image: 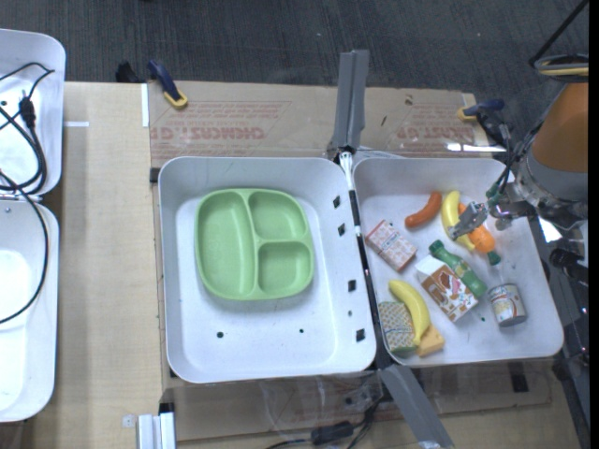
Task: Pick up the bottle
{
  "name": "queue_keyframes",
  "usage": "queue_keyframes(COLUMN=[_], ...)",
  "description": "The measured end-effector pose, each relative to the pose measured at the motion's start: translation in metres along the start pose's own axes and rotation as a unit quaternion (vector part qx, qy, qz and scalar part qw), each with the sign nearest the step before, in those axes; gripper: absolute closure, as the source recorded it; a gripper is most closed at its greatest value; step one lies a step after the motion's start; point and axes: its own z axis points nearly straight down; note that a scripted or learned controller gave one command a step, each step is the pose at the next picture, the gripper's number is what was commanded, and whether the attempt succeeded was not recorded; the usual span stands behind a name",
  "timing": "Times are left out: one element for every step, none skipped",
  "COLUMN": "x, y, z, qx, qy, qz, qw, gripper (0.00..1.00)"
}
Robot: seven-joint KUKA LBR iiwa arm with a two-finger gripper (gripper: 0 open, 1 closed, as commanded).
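Observation:
The bottle [458, 267] is small and green with a dark cap, and it lies on its side in the middle of the right bin [533, 344]. It points from upper left to lower right and rests against a red and white snack box [448, 294]. My gripper [473, 220] hangs over the upper right part of that bin, above and slightly right of the bottle. It is low over a small yellow banana [451, 210] and an orange fruit [482, 239]. Nothing shows in its grasp.
The right bin also holds an orange sausage-shaped piece [423, 210], a pink carton [390, 244], a large banana [412, 309], a woven patch [395, 324] and a tin can [506, 304]. A green divided plate [254, 243] lies in the left bin [178, 344].

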Motion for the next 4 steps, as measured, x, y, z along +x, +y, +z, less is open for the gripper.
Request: queue_keyframes(x=[0.073, 0.040, 0.003, -0.018], y=[0.029, 0.015, 0.022, -0.044], z=[0.041, -0.144, -0.157, -0.309], qx=[0.000, 0.000, 0.000, 0.001], qy=[0.000, -0.001, -0.001, -0.001], qz=[0.027, 0.068, 0.075, 0.143], qw=[0.9996, 0.9977, 0.9972, 0.9897], gripper=[0.00, 0.00, 0.00, 0.00])
